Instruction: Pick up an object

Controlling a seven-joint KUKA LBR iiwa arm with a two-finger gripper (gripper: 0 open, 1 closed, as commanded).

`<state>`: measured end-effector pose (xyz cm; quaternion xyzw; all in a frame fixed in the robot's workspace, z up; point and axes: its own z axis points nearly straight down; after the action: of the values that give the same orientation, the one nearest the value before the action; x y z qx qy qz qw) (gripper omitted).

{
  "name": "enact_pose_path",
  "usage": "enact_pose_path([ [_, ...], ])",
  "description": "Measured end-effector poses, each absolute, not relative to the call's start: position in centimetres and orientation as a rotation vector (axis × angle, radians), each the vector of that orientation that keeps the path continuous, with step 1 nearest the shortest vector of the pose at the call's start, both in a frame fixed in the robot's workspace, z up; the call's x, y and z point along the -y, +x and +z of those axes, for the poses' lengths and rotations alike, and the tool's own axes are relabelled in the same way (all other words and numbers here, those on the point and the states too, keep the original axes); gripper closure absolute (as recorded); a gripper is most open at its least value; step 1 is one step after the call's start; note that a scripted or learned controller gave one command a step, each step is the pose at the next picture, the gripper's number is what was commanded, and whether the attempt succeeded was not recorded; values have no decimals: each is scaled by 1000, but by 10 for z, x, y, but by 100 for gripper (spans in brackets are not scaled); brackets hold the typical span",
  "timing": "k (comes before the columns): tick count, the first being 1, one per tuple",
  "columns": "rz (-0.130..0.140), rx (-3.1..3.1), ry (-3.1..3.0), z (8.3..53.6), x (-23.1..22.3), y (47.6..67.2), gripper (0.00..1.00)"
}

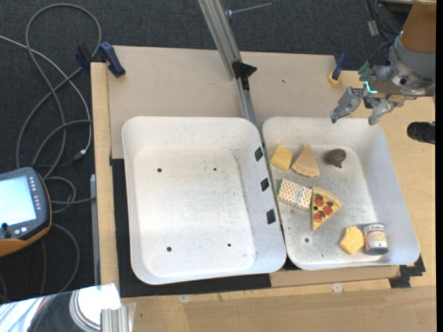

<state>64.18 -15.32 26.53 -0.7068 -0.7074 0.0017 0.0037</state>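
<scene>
- The gripper (359,110) hangs with its two fingers spread apart and nothing between them, above the far rim of the right bin (398,206), at about one o'clock from that bin's centre.
- The grey arm (415,43), with its orange band, reaches in from the three o'clock side of the bench.
- Nearest the tool, a dark brown rounded object (336,158) lies in the right bin at roughly seven o'clock from the gripper, apart from the fingers.
- Just at its nine o'clock sit a tan wedge (305,162) and a yellow block (281,158), touching or nearly so.
- Toward six o'clock from those lie a speckled rectangular packet (295,194) and, just beside it, a toy pizza slice (323,208).
- At the bin's five o'clock corner a small yellow piece (351,240) rests against a small can (375,238).
- The left bin (138,144) sits beside the right one, at its nine o'clock.
</scene>
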Motion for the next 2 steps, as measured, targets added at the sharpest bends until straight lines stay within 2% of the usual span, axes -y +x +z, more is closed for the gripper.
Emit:
enact_pose_path([
  [1,2,2222,-2217,268,153,643,0],
  [2,7,2219,-2213,209,144,645,0],
])
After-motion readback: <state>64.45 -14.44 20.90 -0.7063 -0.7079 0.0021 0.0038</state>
